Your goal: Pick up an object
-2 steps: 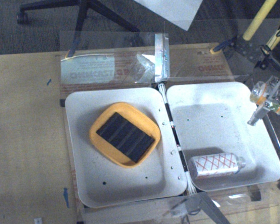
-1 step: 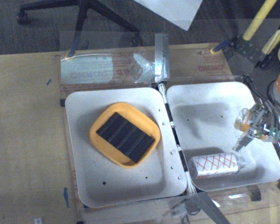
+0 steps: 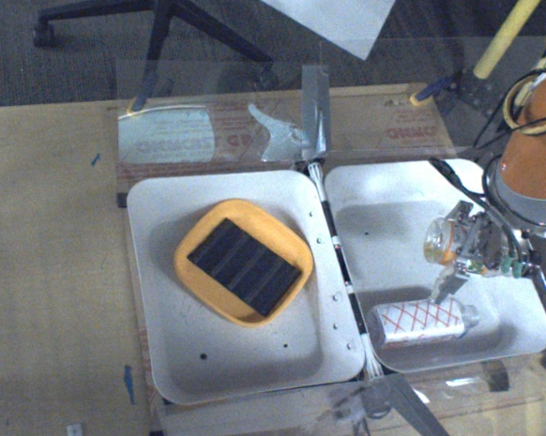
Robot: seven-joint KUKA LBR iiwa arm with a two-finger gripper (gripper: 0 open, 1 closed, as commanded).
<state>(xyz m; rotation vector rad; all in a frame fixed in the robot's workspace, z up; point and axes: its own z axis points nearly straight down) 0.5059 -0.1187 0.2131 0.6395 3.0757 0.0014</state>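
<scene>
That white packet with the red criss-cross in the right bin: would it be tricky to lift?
Probably somewhat. The packet lies flat and long near the bin's front wall, so it is unlikely to roll. Its wrap looks shiny, perhaps slippery. It seems small and light, so a push might simply slide it.

Right bin (image 3: 384, 199) floor lies open behind the patterned packet (image 3: 419, 322).

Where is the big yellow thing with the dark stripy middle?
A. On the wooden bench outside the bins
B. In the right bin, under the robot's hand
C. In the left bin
C. The yellow thing lies inside the left bin, while the gripper hangs over the right bin near a white packet with a red criss-cross pattern.
</scene>
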